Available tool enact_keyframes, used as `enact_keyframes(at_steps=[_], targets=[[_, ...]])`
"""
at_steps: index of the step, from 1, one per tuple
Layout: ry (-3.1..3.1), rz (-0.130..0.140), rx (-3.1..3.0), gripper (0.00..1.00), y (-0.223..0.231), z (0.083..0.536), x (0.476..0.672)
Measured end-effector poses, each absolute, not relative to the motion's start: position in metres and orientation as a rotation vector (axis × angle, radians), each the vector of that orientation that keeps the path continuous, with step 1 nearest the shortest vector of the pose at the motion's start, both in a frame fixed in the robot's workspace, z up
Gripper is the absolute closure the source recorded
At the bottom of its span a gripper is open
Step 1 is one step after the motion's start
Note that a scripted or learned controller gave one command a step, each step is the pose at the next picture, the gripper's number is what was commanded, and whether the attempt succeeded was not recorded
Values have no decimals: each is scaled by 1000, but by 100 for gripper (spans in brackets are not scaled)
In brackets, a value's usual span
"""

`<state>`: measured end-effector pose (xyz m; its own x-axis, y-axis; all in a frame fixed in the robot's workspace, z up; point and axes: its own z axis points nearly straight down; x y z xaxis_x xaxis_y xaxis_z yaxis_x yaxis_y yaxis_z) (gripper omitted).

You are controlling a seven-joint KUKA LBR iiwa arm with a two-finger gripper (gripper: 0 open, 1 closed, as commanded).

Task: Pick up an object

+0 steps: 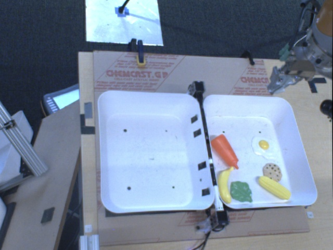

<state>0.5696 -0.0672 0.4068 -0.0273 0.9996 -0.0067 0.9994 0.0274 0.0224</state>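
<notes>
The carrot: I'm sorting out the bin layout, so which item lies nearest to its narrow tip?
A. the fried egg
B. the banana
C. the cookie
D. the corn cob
B: the carrot points its narrow tip down toward the banana, whose upper end sits just below it, while the fried egg, cookie and corn cob lie farther right.

One fixed overhead camera, slanted.
It looks down toward 12 o'clock on both white bins (pixel 151 100), from well above.
</notes>
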Motion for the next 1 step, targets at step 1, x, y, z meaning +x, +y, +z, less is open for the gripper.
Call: enact_keyframes(at_steps=[1], targets=[[2239, 20, 2169, 100, -67, 418, 570]])
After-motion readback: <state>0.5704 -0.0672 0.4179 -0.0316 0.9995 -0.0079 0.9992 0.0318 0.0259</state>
